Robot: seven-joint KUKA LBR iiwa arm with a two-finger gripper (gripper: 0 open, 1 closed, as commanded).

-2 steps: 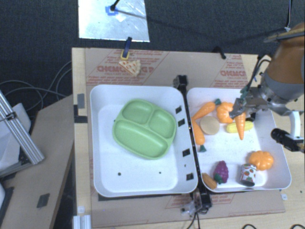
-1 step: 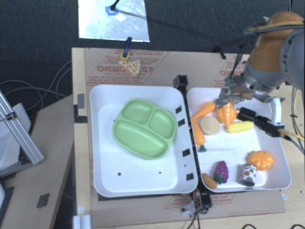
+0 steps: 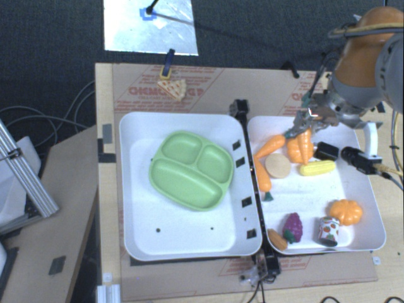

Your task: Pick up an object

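Observation:
The right bin [image 3: 369,229] holds several toy foods. My gripper [image 3: 303,127] hangs at the bin's far side, directly above an orange carrot bunch [image 3: 301,148], and seems to touch its top. A single carrot [image 3: 270,146] lies just left of the bunch. Below them lie a beige round piece [image 3: 277,166] and a yellow corn cob [image 3: 317,168]. Another orange carrot [image 3: 262,179] lies along the divider. An orange pumpkin [image 3: 345,211], purple grapes [image 3: 292,226] and a small can [image 3: 328,231] sit near the front.
The left bin [image 3: 139,232] holds a green divided plate [image 3: 191,169]. A small orange piece [image 3: 276,239] lies in the right bin's front left corner. The grey and orange arm [image 3: 369,49] comes down from the upper right.

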